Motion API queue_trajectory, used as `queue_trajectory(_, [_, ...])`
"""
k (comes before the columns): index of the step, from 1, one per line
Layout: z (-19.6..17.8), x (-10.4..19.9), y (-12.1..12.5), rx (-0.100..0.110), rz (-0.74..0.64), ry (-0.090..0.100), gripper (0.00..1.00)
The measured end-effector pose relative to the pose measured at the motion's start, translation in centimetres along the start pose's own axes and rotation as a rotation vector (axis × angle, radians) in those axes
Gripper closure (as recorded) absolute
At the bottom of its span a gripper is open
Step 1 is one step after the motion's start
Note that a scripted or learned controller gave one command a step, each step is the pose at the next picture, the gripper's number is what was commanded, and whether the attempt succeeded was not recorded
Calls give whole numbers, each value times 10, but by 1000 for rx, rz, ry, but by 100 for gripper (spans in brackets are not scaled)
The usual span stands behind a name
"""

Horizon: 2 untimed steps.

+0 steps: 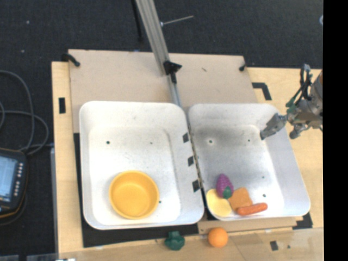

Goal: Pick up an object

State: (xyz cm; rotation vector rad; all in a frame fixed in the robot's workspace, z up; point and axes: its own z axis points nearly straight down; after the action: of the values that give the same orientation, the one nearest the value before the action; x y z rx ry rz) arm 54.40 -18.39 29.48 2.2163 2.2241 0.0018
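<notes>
My gripper [283, 129] hangs at the right bin's [283, 162] far right rim, open, with nothing between its fingers. Toys lie in a cluster in that bin's near corner: a purple piece [223, 184], an orange chunk [239, 198], a pale yellow piece [217, 204] and a red-orange carrot-like stick [252, 209]. They lie well below and left of the gripper. A yellow bowl [134, 194] sits in the left bin [98, 129] near its front.
An orange ball [217, 237] and a small green toy [174, 241] lie on the bench in front of the bins. A slanted metal post [156, 34] rises behind the bins' shared edge. A tablet [8, 184] with cables sits at far left.
</notes>
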Motion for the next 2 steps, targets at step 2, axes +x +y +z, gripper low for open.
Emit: queue_trajectory(2, [41,-6,2,1,4,-1,0])
